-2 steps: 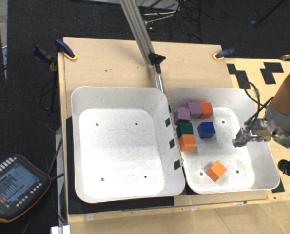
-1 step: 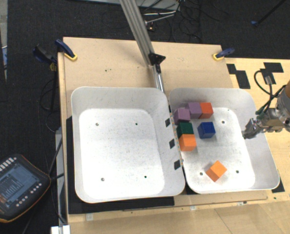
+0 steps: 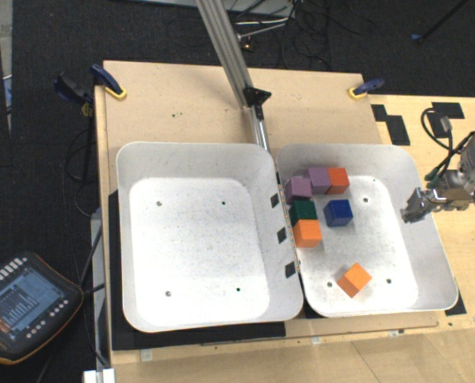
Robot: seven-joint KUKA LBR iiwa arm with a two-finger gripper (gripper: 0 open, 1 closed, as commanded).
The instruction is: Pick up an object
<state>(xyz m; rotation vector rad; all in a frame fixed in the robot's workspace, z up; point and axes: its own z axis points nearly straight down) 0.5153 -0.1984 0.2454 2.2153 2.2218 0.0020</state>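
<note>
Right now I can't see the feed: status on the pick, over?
Pincer at right bin's right rim, holding nothing visible. Blocks clustered at bin's left; lone orange block near front. Path clear.

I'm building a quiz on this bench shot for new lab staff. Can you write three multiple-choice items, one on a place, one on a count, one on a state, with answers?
1. Which bin holds the blocks?
A. the left bin
B. the right bin
C. both bins

2. How many orange blocks are there?
A. one
B. two
C. three

3. Where is the gripper relative to the blocks?
A. at the right bin's right rim, apart from them
B. pressed on the blue block
C. lifting the green block

Answers:
1 B: all six blocks lie in the right bin.
2 B: one orange block sits below the green block, another orange block lies alone nearer the front.
3 A: the gripper is at the rim, well right of the blue block.
</note>
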